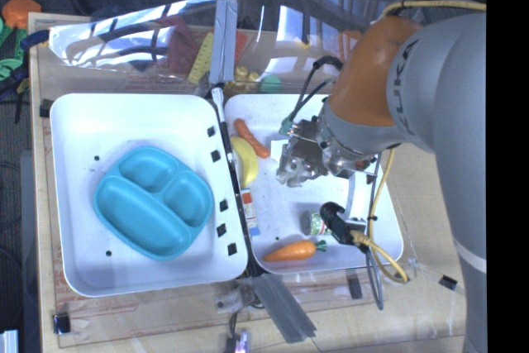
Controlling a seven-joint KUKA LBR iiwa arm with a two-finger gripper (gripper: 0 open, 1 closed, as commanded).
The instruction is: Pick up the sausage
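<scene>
The sausage (250,138) is a short orange-red link lying aslant in the upper left of the right bin (273,107), just above a yellow banana-like piece (245,162). My gripper (294,168) hangs over the middle of that bin, a little right of and below the sausage and apart from it. The grey arm with its orange band (376,78) reaches in from the right and hides the bin's right part. Nothing is visibly held.
A carrot (290,252) lies along the right bin's front wall, with a small green and white item (316,221) just above it. The left bin (70,178) holds a blue divided plate (154,200). Yellow cables (382,254) trail at the front right.
</scene>
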